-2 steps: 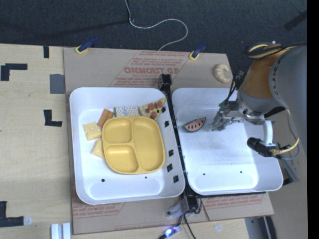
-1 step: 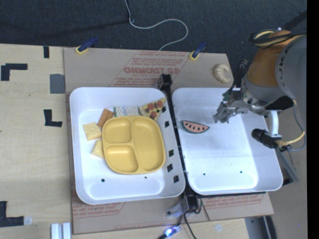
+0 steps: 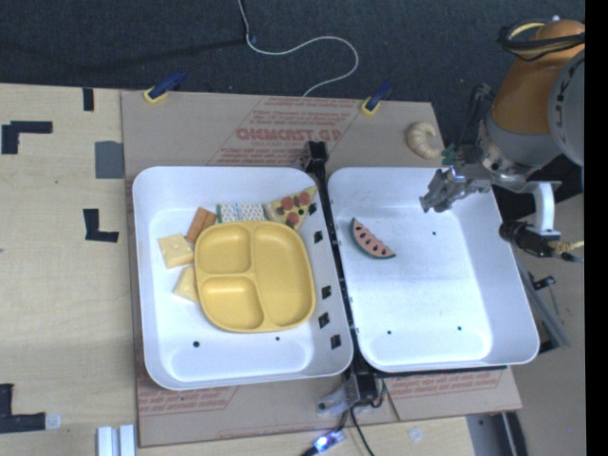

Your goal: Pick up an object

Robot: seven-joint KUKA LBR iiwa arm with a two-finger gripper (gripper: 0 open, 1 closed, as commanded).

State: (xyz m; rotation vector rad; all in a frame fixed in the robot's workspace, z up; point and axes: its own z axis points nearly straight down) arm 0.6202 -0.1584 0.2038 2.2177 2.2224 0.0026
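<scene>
In the camera view, the step in hand looked like the approach: the gripper [image 3: 439, 196] hung over the far right part of the right bin [image 3: 475, 345], and whether it was apart or together could not be told. The likeliest target, a watermelon-slice toy [image 3: 371, 238], thin, curved, red with a green rind, lay near the bin's left wall, apart from the gripper. The next move probably called for travel leftward and a descent. The left bin [image 3: 161, 350] held a glossy yellow divided plate [image 3: 255, 275] with crackers [image 3: 177, 251] beside it.

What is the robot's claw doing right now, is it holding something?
Gripper: over the right bin, holding nothing; the watermelon slice lies apart. Open or shut cannot be told.
</scene>
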